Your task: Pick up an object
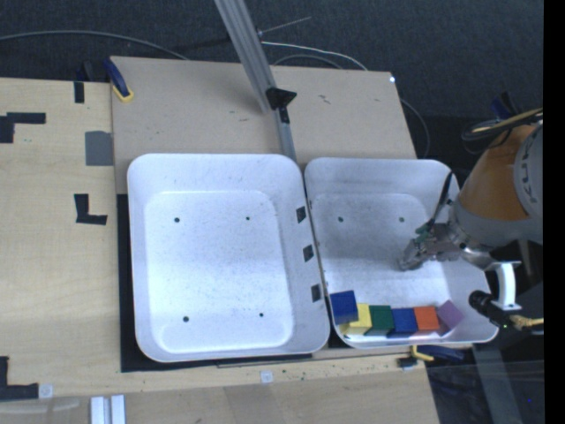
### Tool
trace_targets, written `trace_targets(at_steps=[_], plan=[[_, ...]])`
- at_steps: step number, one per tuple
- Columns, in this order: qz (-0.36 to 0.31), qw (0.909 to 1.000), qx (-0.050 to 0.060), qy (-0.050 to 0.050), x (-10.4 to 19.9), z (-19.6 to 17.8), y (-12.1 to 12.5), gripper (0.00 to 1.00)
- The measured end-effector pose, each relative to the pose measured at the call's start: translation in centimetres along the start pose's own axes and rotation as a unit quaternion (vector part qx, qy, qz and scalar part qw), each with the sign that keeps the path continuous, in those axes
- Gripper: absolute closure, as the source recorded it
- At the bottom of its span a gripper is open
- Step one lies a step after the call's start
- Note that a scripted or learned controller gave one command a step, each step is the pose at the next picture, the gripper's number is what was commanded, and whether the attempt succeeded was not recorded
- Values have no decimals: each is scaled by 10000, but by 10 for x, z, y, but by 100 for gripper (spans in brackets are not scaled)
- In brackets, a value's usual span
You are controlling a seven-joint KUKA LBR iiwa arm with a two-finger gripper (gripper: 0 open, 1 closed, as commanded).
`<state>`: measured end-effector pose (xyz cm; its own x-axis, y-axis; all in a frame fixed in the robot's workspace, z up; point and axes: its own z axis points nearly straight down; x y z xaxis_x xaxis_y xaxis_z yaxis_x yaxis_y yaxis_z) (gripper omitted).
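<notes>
while lowered into the right bin (371, 179) from the right, gripper (413, 256) near the bin's floor, jaw state impossible to tell. coloured blocks (388, 318) lined along the near wall, apart from the gripper. left bin (212, 170) alongside.

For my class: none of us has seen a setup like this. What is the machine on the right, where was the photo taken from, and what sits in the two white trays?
The photo comes from one fixed camera above the bench, looking down at a slant. The grey machine with the orange band is a robot arm reaching in from the right. Its tip is a two-finger gripper, lowered into the right bin; nothing can be seen held in it. Along that bin's near edge lies a row of small coloured blocks: blue block, yellow block, green block, another blue, orange block and purple block. The left bin sits beside it.
</notes>
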<state>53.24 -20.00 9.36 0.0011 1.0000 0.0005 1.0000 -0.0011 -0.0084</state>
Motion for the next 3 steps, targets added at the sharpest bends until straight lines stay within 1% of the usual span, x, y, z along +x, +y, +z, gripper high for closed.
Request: trace_targets(at_steps=[1,2,3], plan=[[-15,10000,-47,-8,-9,2,42,100],[-11,10000,-34,-6,-9,1,40,100],[-13,10000,-42,-1,-9,1,57,100]])
